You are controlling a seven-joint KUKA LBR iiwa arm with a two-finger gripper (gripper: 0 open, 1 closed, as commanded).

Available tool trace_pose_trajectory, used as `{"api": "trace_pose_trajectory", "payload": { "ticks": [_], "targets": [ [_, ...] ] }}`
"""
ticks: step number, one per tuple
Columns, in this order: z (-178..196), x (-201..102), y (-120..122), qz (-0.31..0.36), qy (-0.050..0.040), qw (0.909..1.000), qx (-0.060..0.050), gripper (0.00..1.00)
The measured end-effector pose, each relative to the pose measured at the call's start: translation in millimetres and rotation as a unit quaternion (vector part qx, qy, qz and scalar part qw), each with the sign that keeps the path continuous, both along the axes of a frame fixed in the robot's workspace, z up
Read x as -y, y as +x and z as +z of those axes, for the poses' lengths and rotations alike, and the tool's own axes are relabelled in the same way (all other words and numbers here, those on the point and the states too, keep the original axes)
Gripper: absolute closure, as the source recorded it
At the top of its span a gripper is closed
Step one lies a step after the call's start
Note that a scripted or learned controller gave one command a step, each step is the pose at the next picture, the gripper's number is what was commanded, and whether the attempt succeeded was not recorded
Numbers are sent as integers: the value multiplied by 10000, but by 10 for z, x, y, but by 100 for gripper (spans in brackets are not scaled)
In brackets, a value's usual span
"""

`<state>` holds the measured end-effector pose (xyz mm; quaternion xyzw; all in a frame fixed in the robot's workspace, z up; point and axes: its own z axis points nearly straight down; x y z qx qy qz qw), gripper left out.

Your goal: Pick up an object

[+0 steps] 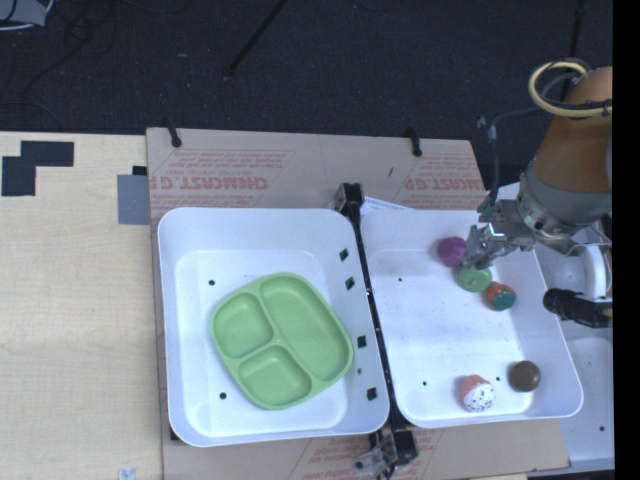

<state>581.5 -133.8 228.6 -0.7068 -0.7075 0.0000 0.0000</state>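
My gripper point(479, 250) hangs low over the far right part of the right bin point(430, 328). It sits between a purple object point(449, 250) on its left and a green object point(471, 277) just below it. A small ball point(499, 296) coloured orange and teal lies right of the green object. Whether the gripper touches any of these cannot be made out.
A brown ball point(523, 375) and a white speckled object with an orange top point(477, 394) lie near the right bin's front edge. The left bin point(185, 268) holds a green divided plate point(280, 340). A black divider point(362, 298) separates the bins.
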Motion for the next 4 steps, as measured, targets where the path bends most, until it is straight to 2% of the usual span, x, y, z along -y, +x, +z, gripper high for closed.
{"api": "trace_pose_trajectory", "payload": {
  "ticks": [2,4],
  "targets": [
    [-174,-1079,-172,13,11,10000,-29,100],
    [27,-2179,-335,19,7,10000,-17,100]
  ]
}}
